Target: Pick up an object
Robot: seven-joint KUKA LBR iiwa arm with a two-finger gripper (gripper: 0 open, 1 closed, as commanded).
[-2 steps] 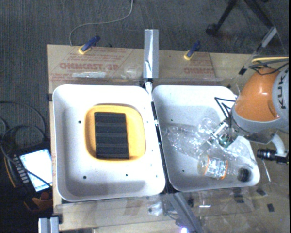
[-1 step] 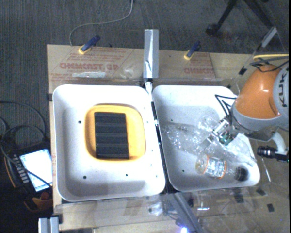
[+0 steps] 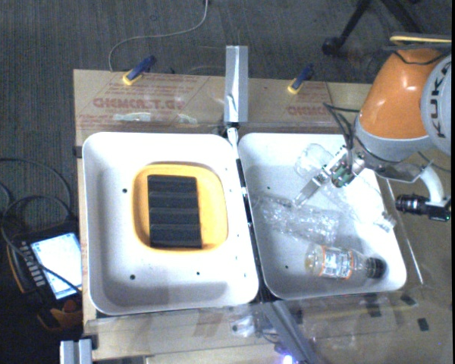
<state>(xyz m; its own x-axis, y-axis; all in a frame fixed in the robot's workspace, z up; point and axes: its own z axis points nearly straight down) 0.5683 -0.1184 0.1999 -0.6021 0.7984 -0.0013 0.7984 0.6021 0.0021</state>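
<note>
Two bins: shallow, white, side by side on the tabletop (image 3: 98, 97), left bin (image 3: 106, 226) and right bin (image 3: 269, 279) touching along a middle seam.
Left bin contents: yellow tray-like object (image 3: 140, 211) with a black ribbed insert (image 3: 174, 211), lying near the bin's centre.
Right bin contents: crumpled clear plastic bottle (image 3: 299, 218) near the middle; clear bottle with a dark cap (image 3: 341, 264) lying on its side near the front wall; clear glass-like item (image 3: 311, 158) toward the back.
Arm: grey with an orange band (image 3: 398, 89), reaching in from the right, over the right bin's far right part.
Claw (image 3: 307, 193): low over the right bin, pointing toward the crumpled bottle, tip just beside the clear plastic; finger spread too small and blurred to tell, no object visibly between.
Tabletop extras: two blue-and-yellow clamps (image 3: 138, 70) at the back edge, one upright metal post (image 3: 236, 82) between the bins.
</note>
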